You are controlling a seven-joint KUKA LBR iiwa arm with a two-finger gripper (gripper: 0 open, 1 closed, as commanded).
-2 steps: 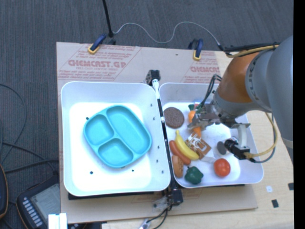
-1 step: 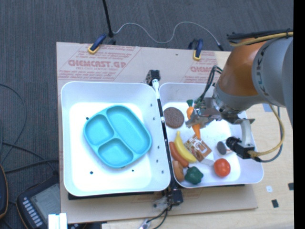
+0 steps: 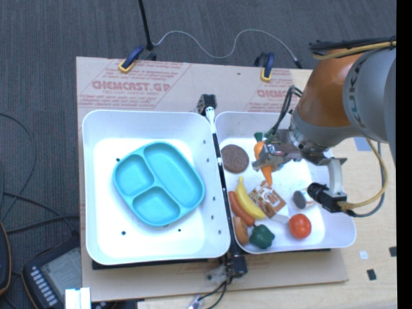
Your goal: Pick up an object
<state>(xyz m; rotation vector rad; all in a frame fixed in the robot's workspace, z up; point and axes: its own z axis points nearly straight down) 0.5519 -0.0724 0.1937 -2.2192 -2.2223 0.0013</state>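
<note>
In the right bin point(image 3: 335, 237), near its back left, lies an orange carrot point(image 3: 259, 149) with a green top. My gripper point(image 3: 270, 159) is low over the carrot and crosses its middle, so the orange tip pokes out below it. Other objects in this bin are a round brown patty point(image 3: 235, 158), a yellow banana point(image 3: 248, 199), a reddish sausage point(image 3: 239, 212), a green pepper point(image 3: 261, 236), a red tomato point(image 3: 299, 226), a brown-and-white packet point(image 3: 270, 199) and a small grey lump point(image 3: 299, 199).
The left bin point(image 3: 96, 134) holds a blue divided plate point(image 3: 159, 182). The grey and orange arm point(image 3: 335, 102) covers the right bin's back right corner. A black cable plug point(image 3: 325, 196) hangs over the bin's right rim. Clamps hold the cardboard base at the back.
</note>
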